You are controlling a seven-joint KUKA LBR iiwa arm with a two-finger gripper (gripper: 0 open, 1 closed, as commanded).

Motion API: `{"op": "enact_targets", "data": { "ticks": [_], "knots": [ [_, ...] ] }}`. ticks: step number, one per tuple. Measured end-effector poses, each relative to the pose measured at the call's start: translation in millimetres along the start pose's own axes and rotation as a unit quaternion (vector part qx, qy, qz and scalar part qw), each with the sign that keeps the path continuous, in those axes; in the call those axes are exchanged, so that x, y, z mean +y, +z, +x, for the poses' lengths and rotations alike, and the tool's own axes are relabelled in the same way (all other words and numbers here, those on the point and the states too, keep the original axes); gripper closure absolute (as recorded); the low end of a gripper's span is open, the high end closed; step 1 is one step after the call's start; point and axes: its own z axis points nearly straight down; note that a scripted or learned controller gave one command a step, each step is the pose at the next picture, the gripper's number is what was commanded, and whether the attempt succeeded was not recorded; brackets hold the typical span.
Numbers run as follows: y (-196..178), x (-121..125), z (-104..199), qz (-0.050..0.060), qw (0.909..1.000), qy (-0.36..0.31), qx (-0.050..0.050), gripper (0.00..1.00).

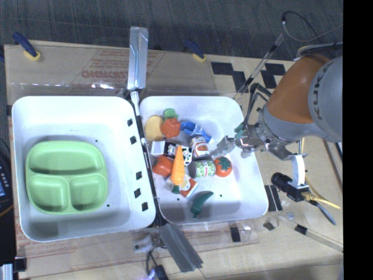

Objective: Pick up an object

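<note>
Tomato [223, 167] in right bin [247, 191], just below hand [224, 146]; hand state unclear.

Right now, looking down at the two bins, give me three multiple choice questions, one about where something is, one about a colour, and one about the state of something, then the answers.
1. Where does the green divided tray lie?
A. In the left bin
B. In the right bin
C. On the bench outside the bins

2. What colour is the carrot in the right bin?
A. Blue
B. Orange
C. White

3. Where is the gripper placed?
A. Low over the left bin
B. Parked above the bench, clear of both bins
C. Reaching into the right bin beside the toy food

Answers:
1. A, the tray sits flat on the left bin's floor.
2. B, the carrot is a long orange piece in the middle of the pile.
3. C, the gripper's tip is inside the right bin, near the red tomato.
</note>
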Motion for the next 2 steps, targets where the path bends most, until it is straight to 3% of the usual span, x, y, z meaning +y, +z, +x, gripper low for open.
{"op": "enact_targets", "data": {
  "ticks": [1,2],
  "knots": [
    [89,38,6,-0.005,0.9963,-0.086,-0.003,0.00],
    [60,-7,-17,0.000,0.9993,-0.036,0.000,0.00]
  ]
}}
